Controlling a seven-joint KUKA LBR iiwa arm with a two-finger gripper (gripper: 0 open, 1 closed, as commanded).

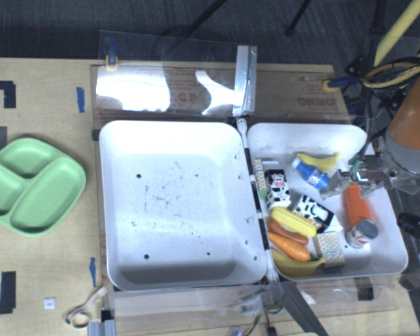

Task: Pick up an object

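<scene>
Looking down on the table (49, 82), we see the tool (355, 175) hanging over the right bin (388, 257), near its right edge, beside an orange can (358, 215) and a blue bottle (315, 176); whether it is open or closed, we cannot tell. Along that bin's left edge lie a corn cob (292, 221), a carrot (288, 244) and a banana (294, 266). The left bin (171, 194) sits just beside it. A green divided plate (31, 185) rests near the table's left edge.

Objects (301, 219) in right bin (385, 257), left bin (175, 187) beside, divided plate (31, 185) far left
</scene>
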